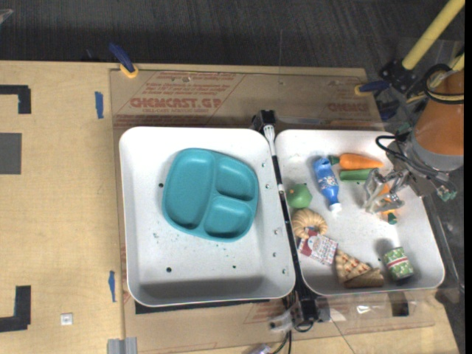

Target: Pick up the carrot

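Note:
The carrot [360, 161] is orange and lies across the far part of the right bin [431, 231], with a green piece [352, 174] just in front of it. My gripper [383, 193] hangs over the right side of that bin, a little to the right of the carrot and nearer the front, apart from it. Its metal fingers [372, 190] look spread open, and I see nothing between them. A small orange and green scrap [389, 214] lies just below the fingertips.
The right bin also holds a blue bottle [325, 183], a green item [299, 195], a woven tan item [306, 220], a red and white packet [319, 248], a brown waffle-like piece [355, 268] and a green can [398, 262]. A teal divided plate [210, 194] sits in the left bin [140, 220].

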Motion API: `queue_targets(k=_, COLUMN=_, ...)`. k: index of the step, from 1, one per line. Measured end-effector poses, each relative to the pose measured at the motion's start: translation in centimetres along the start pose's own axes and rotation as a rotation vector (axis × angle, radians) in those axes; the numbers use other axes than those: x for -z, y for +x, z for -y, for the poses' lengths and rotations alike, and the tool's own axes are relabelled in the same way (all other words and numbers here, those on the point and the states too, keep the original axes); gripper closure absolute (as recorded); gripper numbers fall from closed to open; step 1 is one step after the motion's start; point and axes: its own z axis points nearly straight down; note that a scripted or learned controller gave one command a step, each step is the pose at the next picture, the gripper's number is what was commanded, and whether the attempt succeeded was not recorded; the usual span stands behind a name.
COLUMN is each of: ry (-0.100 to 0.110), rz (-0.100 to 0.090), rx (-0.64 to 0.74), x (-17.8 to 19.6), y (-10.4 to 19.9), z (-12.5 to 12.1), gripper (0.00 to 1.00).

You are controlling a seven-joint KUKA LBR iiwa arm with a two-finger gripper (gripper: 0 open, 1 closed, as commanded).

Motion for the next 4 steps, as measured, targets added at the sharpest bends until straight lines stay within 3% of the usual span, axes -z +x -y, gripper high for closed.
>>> queue_targets(k=1, ry=-0.016, rz=-0.017, rx=0.353, x=5.3, y=1.0, z=-6.2, gripper=1.00)
queue_targets(k=2, ry=-0.019, rz=-0.019, rx=0.497, x=6.8, y=3.4, z=-8.3, gripper=1.00)
queue_targets(k=3, ry=-0.019, rz=-0.014, rx=0.711, x=-0.5, y=5.1, z=-5.6, gripper=1.00)
queue_targets(k=4, ry=-0.008, rz=-0.006, rx=0.616, x=13.5, y=-2.4, z=-8.1, gripper=1.00)
